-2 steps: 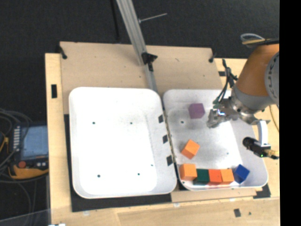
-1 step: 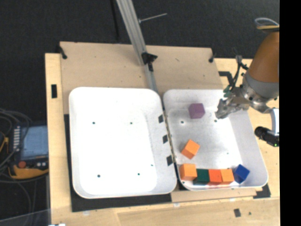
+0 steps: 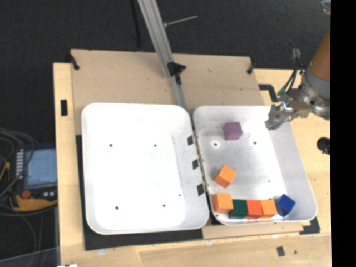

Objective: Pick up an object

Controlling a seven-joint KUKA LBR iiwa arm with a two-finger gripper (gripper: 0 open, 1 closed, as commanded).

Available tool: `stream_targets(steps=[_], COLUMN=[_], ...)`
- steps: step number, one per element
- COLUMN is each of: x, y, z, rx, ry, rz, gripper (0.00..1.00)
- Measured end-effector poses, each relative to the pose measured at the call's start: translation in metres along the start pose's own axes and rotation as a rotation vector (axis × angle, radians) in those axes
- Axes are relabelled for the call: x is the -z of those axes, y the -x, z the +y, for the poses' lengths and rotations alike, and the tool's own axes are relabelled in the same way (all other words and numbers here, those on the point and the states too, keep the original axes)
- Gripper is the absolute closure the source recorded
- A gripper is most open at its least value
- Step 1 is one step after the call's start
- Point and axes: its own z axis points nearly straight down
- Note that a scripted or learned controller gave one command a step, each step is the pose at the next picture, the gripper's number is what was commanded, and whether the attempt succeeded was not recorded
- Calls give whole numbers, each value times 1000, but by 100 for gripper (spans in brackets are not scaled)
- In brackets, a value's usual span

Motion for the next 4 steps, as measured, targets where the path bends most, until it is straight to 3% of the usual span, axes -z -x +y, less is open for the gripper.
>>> stream_targets(steps=[4], x=[-31], y=[-173], z=[-61], rx=[3], ry=[-10], rz=[3], gripper=[100])
